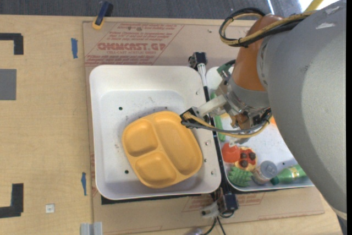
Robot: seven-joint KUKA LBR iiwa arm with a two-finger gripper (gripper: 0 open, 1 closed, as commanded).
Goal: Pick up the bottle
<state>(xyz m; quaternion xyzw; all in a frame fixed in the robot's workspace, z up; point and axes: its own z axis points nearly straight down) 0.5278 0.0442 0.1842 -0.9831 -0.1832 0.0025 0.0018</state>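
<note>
While arm covers rt bin, bottle beside toys, maybe food.

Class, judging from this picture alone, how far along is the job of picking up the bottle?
Done: nothing yet. The bottle lies in the right bin, untouched. In hand: the arm hangs over that bin. Left: reaching the bottle, gripping and lifting it.

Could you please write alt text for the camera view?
A grey robot arm reaches over the right bin, where a green bottle lies beside small toys. The left bin holds a yellow divided plate.
</note>
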